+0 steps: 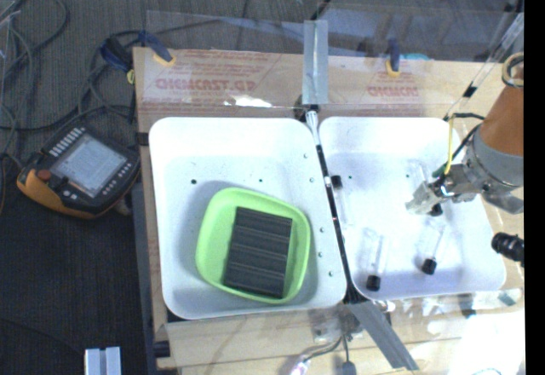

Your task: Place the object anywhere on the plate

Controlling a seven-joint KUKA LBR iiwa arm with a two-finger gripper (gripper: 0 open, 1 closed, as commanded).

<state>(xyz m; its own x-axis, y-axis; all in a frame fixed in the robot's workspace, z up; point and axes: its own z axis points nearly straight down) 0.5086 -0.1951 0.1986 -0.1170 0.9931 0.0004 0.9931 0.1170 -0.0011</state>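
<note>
There are two shallow white plastic bins, the left bin (170, 194) and the right bin (375, 143), and they stand side by side on one wooden worktop (255, 79). In the left bin I count one light green square plate (209, 237), and on it one dark grey ribbed rectangular block (258, 250). In the right bin I count three small clear plastic tubes with black caps, the first (371, 252), the second (430, 247) and the third (421, 194); beside the worktop there is one handheld control pendant with a grey screen (81, 169).
</note>
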